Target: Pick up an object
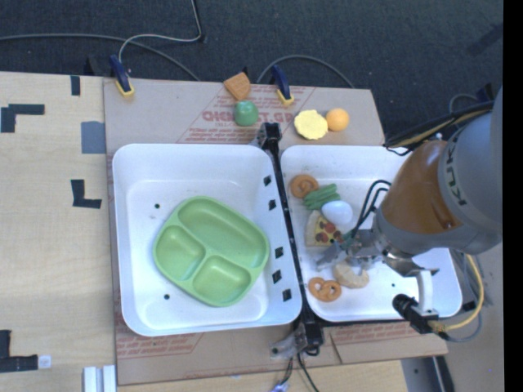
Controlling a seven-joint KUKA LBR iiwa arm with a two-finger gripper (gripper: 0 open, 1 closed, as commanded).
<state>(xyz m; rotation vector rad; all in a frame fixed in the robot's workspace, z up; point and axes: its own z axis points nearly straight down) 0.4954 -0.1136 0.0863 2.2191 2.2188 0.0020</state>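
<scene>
over the right bin [425,300] the gripper [350,251] sat low among the toy food, just right of the pizza slice [322,232] and above the beige piece [352,277]; couldn't tell its state. white egg [337,212] lay just beyond it, pretzel [324,288] on the near side. left bin [131,219] held a green divided plate [211,251].

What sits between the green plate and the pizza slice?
In the camera view, only bare bin floor and the two bins' adjoining rims lie between the green plate and the pizza slice.
</scene>
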